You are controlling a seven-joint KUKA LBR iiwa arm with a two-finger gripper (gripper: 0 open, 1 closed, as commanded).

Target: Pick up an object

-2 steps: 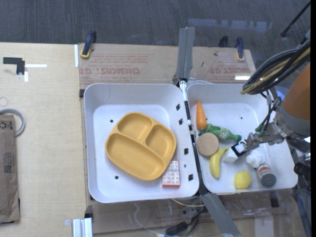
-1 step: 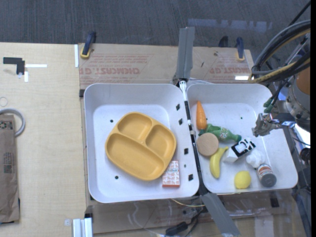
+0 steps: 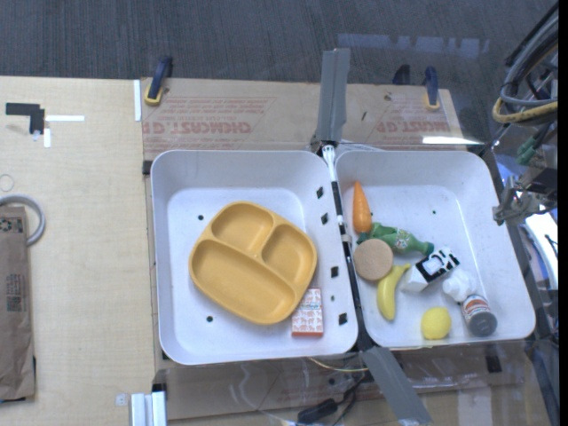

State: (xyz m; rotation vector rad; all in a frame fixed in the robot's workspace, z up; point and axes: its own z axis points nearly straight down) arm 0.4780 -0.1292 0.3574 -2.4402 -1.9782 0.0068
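Banana (image 3: 389, 293) beside round cookie (image 3: 373, 259)

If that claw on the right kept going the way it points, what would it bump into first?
Probably the right bin's rim, which the gripper hangs over; its exact aim and height are too unclear to be sure.

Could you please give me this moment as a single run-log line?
left bin: plate, carton | right bin: carrot, banana, lemon, bottle | nothing picked yet
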